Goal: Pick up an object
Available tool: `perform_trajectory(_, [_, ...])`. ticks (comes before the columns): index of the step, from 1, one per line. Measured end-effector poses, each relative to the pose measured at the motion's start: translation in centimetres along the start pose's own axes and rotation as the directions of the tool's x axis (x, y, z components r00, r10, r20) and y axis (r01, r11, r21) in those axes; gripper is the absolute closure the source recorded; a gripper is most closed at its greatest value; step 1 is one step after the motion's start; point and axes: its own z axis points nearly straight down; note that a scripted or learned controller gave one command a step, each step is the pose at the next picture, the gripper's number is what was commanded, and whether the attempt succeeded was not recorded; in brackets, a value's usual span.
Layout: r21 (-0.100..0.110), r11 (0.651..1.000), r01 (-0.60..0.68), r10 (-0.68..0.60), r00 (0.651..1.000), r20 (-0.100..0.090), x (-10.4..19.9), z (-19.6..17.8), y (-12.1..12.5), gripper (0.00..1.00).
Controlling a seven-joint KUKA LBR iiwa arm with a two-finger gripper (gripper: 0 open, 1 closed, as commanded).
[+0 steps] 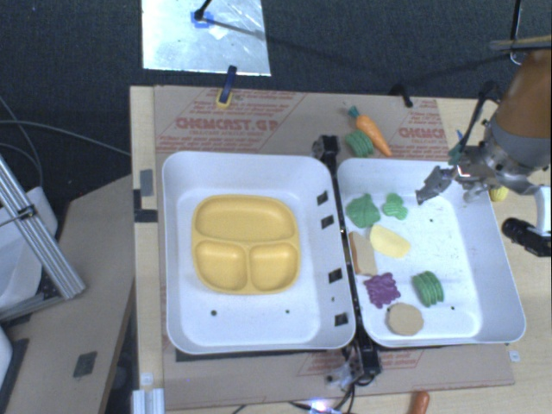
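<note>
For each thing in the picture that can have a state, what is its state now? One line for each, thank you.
gripper: above the right bin, holding nothing visible.
right bin: holds several toy foods.
left bin: holds the yellow tray.
yellow tray: flat, nothing in its three compartments.
carrot: lying on the bench outside the bins.
striped green piece: lying in the right bin, apart from the gripper.

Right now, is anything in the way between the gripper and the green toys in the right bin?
Nothing visible: bare bin floor lies between the gripper and the small green piece; the larger green one sits just beyond it.
</note>
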Motion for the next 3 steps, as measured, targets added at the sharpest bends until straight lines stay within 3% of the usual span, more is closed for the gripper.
perform_trajectory(1, [0.01, 1.0, -0.001, 0.001, 1.0, -0.004, 4.7, 4.8, -7.2, 0.0])
perform_trajectory(2, [0.002, 1.0, 0.004, -0.004, 1.0, -0.003, 8.6, 2.1, -11.2, 0.0])
perform_trajectory(3, [0.002, 1.0, 0.004, -0.004, 1.0, -0.002, 11.5, 3.4, -11.0, 0.0])
